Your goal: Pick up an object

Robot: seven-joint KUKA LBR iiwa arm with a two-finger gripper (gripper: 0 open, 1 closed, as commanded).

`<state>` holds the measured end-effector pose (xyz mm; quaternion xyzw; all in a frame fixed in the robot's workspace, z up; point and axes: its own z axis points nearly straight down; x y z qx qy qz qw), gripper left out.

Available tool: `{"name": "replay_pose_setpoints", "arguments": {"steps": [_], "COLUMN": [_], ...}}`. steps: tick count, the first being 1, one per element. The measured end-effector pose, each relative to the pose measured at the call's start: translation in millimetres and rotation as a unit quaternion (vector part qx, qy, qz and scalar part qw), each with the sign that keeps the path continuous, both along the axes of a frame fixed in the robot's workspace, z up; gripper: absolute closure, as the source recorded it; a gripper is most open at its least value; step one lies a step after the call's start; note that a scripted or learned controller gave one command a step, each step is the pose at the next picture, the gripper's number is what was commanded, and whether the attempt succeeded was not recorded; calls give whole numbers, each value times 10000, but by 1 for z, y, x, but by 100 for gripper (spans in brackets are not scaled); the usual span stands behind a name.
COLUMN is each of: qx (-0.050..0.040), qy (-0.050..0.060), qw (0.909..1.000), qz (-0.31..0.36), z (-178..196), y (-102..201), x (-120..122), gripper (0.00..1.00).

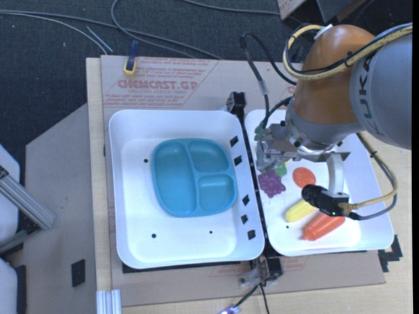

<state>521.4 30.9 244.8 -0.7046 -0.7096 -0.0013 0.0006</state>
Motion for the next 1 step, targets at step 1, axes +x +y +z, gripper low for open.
{"name": "replay_pose_setpoints", "arguments": {"steps": [1], "qx": [0], "qy": [33], "qw": [10000], "qz": [-2], "z": [-17], "y": [58], "x": [-8], "gripper": [100]}}
